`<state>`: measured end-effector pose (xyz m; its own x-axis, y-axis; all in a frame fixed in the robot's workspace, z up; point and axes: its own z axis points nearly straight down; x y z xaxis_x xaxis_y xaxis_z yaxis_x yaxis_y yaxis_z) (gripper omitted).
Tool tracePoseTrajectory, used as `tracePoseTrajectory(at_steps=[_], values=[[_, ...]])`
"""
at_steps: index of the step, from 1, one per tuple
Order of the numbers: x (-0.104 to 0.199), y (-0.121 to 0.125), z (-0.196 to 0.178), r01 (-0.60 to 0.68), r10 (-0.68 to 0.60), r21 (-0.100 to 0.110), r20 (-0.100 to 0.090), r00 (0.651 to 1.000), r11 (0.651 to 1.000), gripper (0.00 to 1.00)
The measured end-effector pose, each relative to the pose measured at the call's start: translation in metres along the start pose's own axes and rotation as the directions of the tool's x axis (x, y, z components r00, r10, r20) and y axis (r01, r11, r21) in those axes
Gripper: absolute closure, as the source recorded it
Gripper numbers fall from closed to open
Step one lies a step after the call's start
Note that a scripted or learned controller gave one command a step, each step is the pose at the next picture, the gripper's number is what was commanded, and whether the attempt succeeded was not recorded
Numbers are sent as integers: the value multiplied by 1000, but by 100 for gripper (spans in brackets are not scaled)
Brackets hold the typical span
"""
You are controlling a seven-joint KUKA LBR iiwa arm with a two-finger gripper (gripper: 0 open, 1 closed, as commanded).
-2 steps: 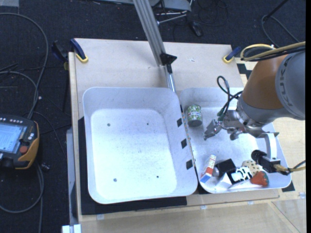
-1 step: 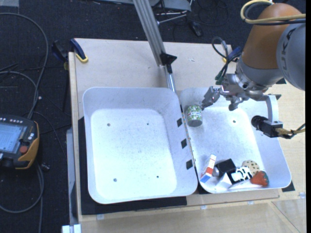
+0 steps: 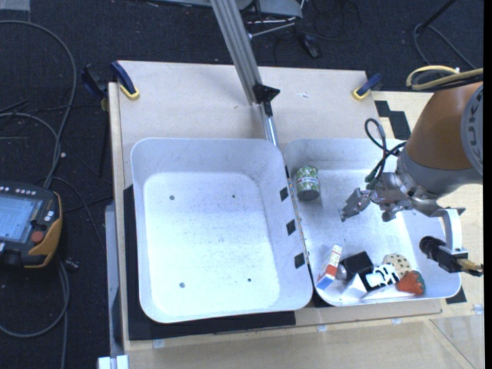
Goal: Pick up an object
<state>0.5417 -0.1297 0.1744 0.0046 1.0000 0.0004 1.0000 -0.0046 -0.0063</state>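
Seen from above, my gripper [image 3: 355, 204] hangs over the middle of the right bin [image 3: 338, 156], its fingers spread with nothing between them. A green can [image 3: 307, 182] stands just left of it, near the bin's left wall. Along the bin's near edge lie a small carton [image 3: 332, 263], a black block [image 3: 356, 265], a spotted disc [image 3: 397, 263] and a strawberry [image 3: 413, 282]. The left bin [image 3: 207, 229] sits beside it on the worktop [image 3: 192, 98].

A pale wooden surface [image 3: 200, 102] stands on dark carpet floor [image 3: 54, 75] strewn with black cables [image 3: 31, 129]. Yellow-and-blue clamps [image 3: 125, 81] grip its far corners. A metal rail [image 3: 234, 37] slants across the back. A handheld pendant [image 3: 27, 225] lies at left.
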Motion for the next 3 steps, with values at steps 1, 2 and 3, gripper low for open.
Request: tracePoseTrajectory(at_steps=[1,2,3], values=[[40,-4,-14,81,-81,-7,1,997,997,0],[104,15,-85,11,-11,-12,-1,1000,1000,0],[84,-36,-170,4,-4,-15,0,1000,1000,0]])
